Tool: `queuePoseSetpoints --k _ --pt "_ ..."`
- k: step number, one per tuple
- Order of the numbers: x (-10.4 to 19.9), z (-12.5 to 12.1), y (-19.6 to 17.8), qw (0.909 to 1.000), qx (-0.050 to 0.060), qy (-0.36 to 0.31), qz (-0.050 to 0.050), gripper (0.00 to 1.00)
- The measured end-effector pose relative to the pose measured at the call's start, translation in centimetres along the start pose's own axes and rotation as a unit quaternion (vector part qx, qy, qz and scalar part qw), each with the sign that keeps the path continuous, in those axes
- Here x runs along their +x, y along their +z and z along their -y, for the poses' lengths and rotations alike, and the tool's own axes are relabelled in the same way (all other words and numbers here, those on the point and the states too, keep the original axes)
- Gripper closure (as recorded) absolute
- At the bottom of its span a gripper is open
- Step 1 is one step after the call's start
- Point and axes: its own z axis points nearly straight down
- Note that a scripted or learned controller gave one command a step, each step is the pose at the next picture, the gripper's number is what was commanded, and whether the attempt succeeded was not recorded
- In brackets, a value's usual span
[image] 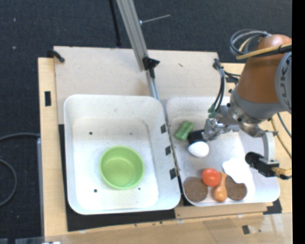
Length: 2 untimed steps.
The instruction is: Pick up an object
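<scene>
Gripper (203, 135) low in right bin (264, 189), just above white egg-shaped object (198, 149), beside green block (183, 130); gripper state cannot be told. Advice: centre over egg, descend straight, close gently on rounded sides, avoid nudging block. Legible writing: partial letters on arm (264, 80) housing, unreadable

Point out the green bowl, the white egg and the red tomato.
green bowl (122, 167), camera view, inner bottom.
white egg (198, 149), camera view, middle of shell.
red tomato (211, 177), camera view, top.
</scene>
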Motion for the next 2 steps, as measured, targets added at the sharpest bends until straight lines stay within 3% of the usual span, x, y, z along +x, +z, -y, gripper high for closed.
queuePoseSetpoints --k 2 --pt "11.1 0.3 0.9 1.0000 0.001 -0.002 -0.001 1.00"
